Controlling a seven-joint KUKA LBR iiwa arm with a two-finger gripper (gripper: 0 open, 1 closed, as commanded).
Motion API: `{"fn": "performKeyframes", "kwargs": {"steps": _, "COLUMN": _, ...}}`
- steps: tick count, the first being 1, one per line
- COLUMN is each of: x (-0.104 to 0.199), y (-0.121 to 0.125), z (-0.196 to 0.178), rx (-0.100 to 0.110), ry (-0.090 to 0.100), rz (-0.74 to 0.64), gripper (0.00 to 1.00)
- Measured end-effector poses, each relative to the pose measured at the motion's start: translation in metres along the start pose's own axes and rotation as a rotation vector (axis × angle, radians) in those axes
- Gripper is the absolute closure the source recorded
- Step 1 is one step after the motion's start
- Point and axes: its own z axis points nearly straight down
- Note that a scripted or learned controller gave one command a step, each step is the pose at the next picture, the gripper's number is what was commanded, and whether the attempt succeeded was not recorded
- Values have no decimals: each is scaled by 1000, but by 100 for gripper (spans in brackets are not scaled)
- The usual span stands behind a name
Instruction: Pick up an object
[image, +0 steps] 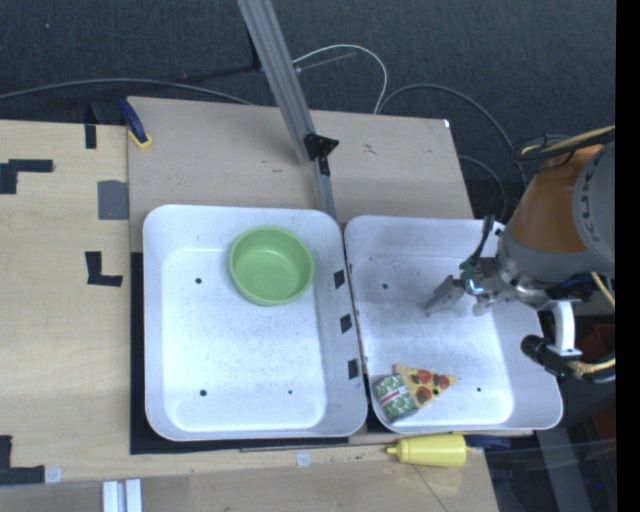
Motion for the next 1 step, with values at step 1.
{"fn": "performKeyframes", "kwargs": {"steps": 1, "x": 0, "y": 1, "z": -13, "rx": -5, "ry": 0, "rz": -2, "gripper": 100}}
